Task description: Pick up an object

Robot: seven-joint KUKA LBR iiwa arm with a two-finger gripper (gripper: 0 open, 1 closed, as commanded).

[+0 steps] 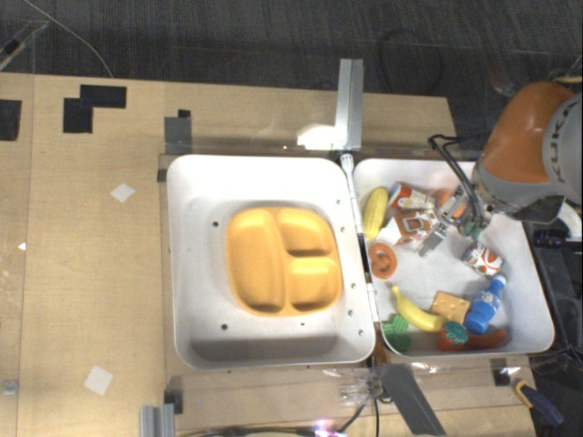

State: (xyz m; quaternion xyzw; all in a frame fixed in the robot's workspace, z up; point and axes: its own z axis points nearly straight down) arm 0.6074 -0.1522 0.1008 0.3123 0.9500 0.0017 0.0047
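While the arm [533, 148] reached in over the right bin [543, 321], the gripper [448, 226] was seen low beside a red-and-white packet [412, 217]; whether its fingers were open or closed could not be told. Left of the packet, a corn cob [374, 211] was noted. Below it, a banana [415, 313] and blue bottle [485, 303] were noted. A yellow tray [281, 259] was noted in the left bin [196, 244].

Fixed overhead cam, slanted down, both bins [182, 244] in frame
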